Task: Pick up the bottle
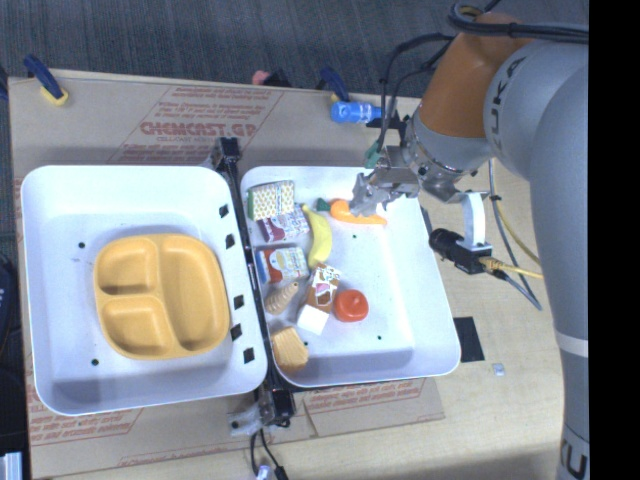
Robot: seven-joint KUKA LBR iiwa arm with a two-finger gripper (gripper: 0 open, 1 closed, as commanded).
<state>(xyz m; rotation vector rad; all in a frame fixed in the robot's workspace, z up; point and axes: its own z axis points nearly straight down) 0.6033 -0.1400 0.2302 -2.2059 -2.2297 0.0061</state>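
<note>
A small item with a white and dark red label (322, 288), seemingly the bottle, lies in the middle of the right bin (420, 298). It sits between a banana (318, 236) and a red round piece (350, 306). My gripper (370, 198) hangs over the far part of the right bin, right above an orange carrot (358, 215). It is well behind the bottle-like item and not touching it. Nothing shows as held in the gripper.
Several toy foods crowd the right bin's left side: a checkered box (270, 200), red-and-white packets (283, 230), a cookie (283, 296), a white cube (313, 319) and bread (290, 349). A yellow divided plate (160, 293) lies in the left bin. A blue clamp (350, 113) sits behind the bins.
</note>
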